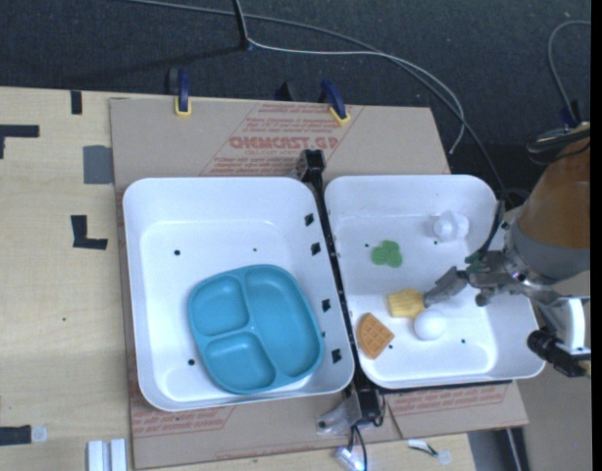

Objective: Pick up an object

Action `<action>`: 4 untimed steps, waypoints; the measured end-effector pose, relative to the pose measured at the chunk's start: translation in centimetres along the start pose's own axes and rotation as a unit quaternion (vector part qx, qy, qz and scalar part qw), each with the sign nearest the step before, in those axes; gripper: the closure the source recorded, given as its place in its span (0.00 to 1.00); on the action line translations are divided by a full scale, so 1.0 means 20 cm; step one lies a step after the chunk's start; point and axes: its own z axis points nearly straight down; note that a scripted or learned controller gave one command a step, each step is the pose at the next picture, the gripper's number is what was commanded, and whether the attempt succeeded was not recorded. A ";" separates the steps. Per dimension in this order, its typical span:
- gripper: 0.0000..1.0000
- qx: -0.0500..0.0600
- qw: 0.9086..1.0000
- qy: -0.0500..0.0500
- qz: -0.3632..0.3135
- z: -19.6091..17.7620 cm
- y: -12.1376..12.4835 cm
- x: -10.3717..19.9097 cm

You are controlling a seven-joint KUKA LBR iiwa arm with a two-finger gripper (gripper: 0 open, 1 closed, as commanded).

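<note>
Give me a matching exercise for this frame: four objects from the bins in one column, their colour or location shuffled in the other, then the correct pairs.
Objects:
1. divided plate
2. waffle-shaped piece
3. leafy piece
4. white ball

Descriptions:
A. green, upper middle of the right bin
B. blue, in the left bin
C. beside the yellow block, close to the end effector
D. orange-tan, front left corner of the right bin

Pairs: 1-B, 2-D, 3-A, 4-C
</note>
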 end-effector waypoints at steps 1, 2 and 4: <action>0.00 -0.001 1.000 0.000 0.000 0.31 -0.02 -0.01; 1.00 -0.003 1.000 -0.001 0.000 0.25 -0.01 -0.01; 1.00 -0.004 1.000 -0.001 0.000 -0.24 -0.05 0.00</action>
